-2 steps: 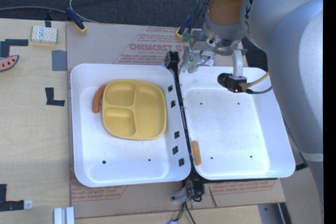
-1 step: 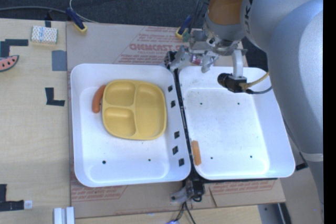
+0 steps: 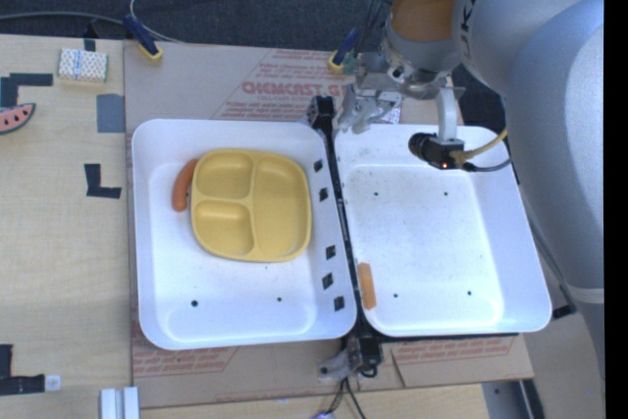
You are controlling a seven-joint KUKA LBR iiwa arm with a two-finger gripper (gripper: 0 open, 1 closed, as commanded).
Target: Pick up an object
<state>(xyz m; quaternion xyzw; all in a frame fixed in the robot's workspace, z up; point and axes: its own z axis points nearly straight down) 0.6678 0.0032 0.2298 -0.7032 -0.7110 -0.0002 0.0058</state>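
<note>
Small orange sausage (image 3: 366, 286) — perhaps a toy; fingers' (image 3: 355, 118) opening — cannot tell.

- Bright, even overhead light; white bins (image 3: 422, 309) nearly wash out.
- Soft shadows beneath the gripper (image 3: 358, 113).
- Arm (image 3: 549, 34) close to the lens looks slightly blurred, perhaps defocused.

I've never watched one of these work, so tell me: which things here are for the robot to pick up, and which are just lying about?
For the job:
yellow divided plate, left bin
orange piece at the plate's left edge
small orange piece, right bin
gripper, above the bins' far edge

Lying about:
patterned sponge
watermelon slice toy
black tape marks
</note>
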